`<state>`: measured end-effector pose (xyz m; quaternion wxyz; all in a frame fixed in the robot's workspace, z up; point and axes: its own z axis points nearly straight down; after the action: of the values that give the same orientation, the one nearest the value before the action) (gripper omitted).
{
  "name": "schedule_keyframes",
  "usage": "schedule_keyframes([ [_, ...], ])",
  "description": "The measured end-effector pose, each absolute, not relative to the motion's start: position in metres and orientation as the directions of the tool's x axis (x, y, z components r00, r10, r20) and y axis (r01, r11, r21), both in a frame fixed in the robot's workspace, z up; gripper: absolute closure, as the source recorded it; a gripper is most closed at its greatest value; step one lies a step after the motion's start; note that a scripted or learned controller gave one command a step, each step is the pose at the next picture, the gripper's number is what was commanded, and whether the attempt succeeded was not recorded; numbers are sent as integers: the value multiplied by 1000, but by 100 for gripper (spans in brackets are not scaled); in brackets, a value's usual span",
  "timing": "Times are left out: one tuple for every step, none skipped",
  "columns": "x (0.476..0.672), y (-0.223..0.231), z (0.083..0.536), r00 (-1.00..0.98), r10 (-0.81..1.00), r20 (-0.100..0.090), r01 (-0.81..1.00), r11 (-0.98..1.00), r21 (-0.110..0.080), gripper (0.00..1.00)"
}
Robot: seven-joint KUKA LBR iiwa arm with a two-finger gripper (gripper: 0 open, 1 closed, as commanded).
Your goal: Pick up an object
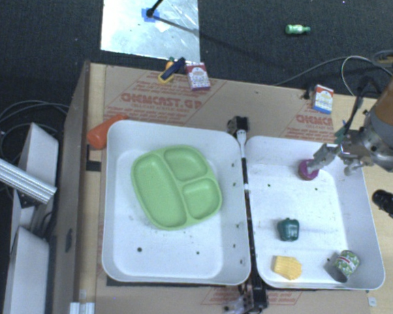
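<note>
In the right bin (357,201) lie a purple round object (309,170) at the back, a dark green object (288,229) in the middle, a yellow object (287,267) at the front, and a small grey-green can (342,263) at the front right corner. My gripper (338,160) hangs over the bin's back right part, open, with nothing between its fingers. Its left finger (322,156) reaches down to just beside the purple object; I cannot tell if they touch.
The left bin (117,248) holds a light green divided plate (176,186). An orange object (99,132) lies outside that bin's back left corner. Small cartons (199,76) (322,99) stand on the board behind the bins.
</note>
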<state>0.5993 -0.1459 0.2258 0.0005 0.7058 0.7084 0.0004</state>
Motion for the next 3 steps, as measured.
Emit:
schedule_keyframes([
  [540,-111,148,-2,1000,1,1000,2,-2,0],
  [525,-96,87,-1,1000,0,1000,1,-1,0],
  [526,-96,98,-2,1000,0,1000,2,2,100],
])
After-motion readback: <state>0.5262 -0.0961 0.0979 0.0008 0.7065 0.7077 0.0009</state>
